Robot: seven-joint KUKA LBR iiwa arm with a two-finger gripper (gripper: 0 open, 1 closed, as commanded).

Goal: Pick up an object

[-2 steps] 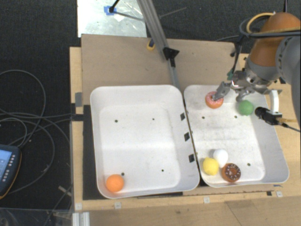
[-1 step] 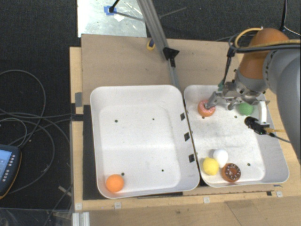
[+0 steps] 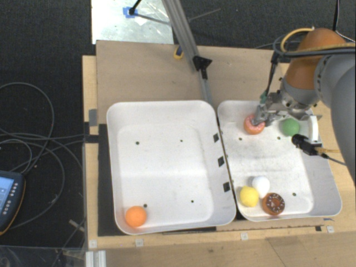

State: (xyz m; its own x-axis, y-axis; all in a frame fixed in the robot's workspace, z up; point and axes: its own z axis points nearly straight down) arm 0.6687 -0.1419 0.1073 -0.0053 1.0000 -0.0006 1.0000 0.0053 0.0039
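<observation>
Camera view puts your gripper (image 3: pixel 259 119) right over the pink doughnut (image 3: pixel 254 125); whether it grips, you cannot tell. It looks light and rounded, likely slippery, so pinch across its ring.

Brown bench (image 3: pixel 150 74) under two shallow white bins, touching side by side. Left bin (image 3: pixel 167 166) with an orange ball (image 3: pixel 136 216) in its near left corner. Right bin (image 3: pixel 278 160) with a pink ring (image 3: pixel 254 125) and green ball (image 3: pixel 289 127) at the far end, yellow ball (image 3: pixel 248 196), white ball (image 3: pixel 261 184) and chocolate doughnut (image 3: pixel 273 203) clustered at the near end.
</observation>
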